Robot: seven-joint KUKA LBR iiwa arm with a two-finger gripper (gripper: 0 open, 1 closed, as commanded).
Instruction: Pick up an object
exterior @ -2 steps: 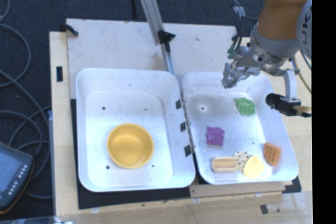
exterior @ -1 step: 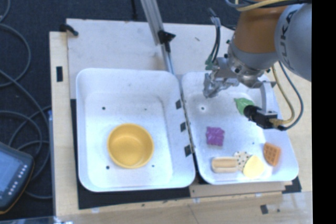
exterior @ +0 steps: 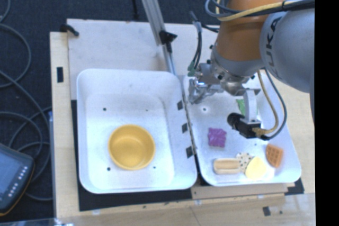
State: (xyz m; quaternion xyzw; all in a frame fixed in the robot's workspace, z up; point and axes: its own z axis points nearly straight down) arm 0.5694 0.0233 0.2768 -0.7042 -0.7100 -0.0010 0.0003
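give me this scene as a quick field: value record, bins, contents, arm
left bin: yellow bowl
right bin: purple block, tan roll, yellow piece, orange waffle, green item partly behind the arm
arm: over the right bin's far end
gripper: low near the bins' shared edge, nothing seen in it

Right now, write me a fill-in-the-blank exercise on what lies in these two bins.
1. The yellow bowl sits in the ____ bin.
2. The purple object lies in the ____ bin.
3. The object at the right bin's far right, beside the pale yellow piece, is ____ in colour.

Missing words: left; right; orange
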